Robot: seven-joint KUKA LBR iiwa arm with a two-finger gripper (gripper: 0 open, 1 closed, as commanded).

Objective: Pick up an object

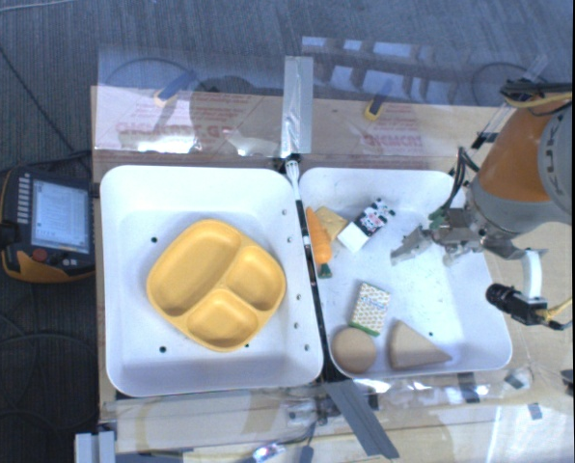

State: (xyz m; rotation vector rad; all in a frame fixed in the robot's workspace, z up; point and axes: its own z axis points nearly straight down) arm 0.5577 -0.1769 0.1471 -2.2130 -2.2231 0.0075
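Pincer (pixel 410 249) low over the right bin (pixel 480 345), holding nothing.

The small black-and-white box (pixel 374 217) lies just left and far of the pincer tips, apart from them; the fingers stand slightly spread with only bin floor between. The grey arm (pixel 519 177) reaches in from the right, its orange band above the wrist. A white block (pixel 352 237), yellow wedge (pixel 330 222) and carrot (pixel 317 242) crowd the bin's left wall. Nearer lie a patterned packet (pixel 370 306), a round bun (pixel 354 349) and a tan cone (pixel 415 346). The left bin (pixel 123 355) holds a yellow divided tray (pixel 217 283).
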